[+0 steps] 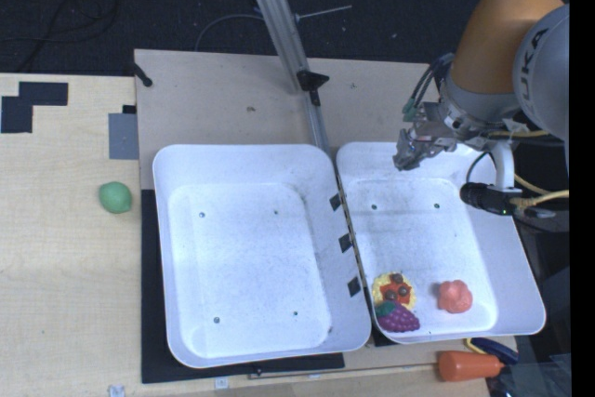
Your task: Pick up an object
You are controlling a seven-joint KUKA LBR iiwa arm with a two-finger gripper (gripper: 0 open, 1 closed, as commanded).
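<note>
My gripper (407, 160) hangs over the far edge of the right bin (502, 246), well above the floor of the bin, with nothing visible between its fingers. At the near end of that bin lie a pink lumpy object (455, 296) and a small multicoloured fruit cluster (395, 301) of yellow, red and purple. Both lie far below the gripper in the view, apart from it and from each other.
The left bin (177, 191) sits beside the right one, joined by black clips. A green ball (115, 197) rests on the bench to the left. An orange object (468, 364) lies outside the right bin's near edge. A metal rail (284, 23) slants behind the bins.
</note>
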